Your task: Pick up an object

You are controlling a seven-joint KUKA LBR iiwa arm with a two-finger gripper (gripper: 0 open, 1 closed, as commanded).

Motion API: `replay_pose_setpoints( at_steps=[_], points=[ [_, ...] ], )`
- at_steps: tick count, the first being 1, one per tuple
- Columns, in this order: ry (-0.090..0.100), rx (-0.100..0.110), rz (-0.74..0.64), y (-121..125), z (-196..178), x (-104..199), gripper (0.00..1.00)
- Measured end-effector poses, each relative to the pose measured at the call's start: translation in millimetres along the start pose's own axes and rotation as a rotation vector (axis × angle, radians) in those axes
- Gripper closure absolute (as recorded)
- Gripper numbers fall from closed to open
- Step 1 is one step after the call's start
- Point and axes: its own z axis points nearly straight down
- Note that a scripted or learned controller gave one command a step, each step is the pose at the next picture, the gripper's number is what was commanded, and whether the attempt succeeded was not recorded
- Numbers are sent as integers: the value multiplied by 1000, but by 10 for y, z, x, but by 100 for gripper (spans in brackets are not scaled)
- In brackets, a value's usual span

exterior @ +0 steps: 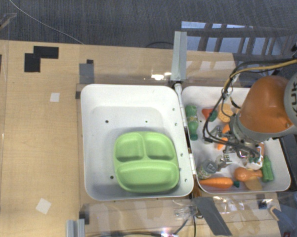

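Camera view has the end effector point(232, 154) low in the right bin point(281, 181) among crowded toy vegetables, its grip impossible to judge; clutter could spoil the grasp near the carrot point(216, 182).

Wooden bench point(34, 147) under two white bins point(96, 132)

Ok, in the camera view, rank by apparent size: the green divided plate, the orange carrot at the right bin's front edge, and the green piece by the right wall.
1. Green divided plate, by far largest.
2. Carrot.
3. Green piece, smallest, though the arm may cover part of it.
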Motion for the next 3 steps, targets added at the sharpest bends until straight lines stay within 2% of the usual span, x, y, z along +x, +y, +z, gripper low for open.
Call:
replay_pose_setpoints(
  at_steps=[1, 2, 3],
  points=[
    [-16, 3, -6, 10, -140, -53, 100],
    [1, -4, -72, 468, -1080, -631, 100],
    [4, -3, -188, 263, -1509, -1263, 100]
  ],
)
